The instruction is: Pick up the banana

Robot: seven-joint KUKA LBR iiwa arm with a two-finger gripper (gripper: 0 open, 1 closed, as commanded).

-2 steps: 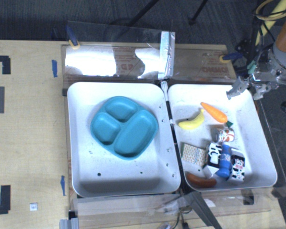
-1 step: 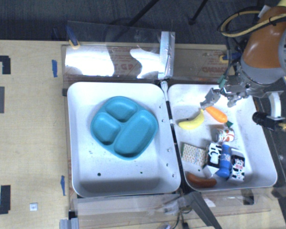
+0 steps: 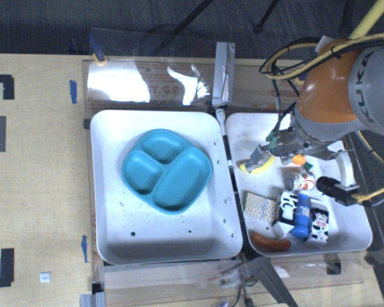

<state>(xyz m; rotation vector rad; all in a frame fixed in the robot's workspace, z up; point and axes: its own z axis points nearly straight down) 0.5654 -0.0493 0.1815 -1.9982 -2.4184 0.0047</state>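
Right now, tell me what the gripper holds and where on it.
Cannot be told. The gripper sits right at the yellow curved banana in the right white bin, near its upper end, but a grasp is unclear.

Bright overhead light, glare behind bins

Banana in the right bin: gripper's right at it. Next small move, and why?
Probably a short descent onto the banana before closing. The gripper sits at its upper right end, in the right bin near the left wall, but the view doesn't show the banana between its fingers, so lifting now looks premature. The blue plate in the left bin isn't involved.
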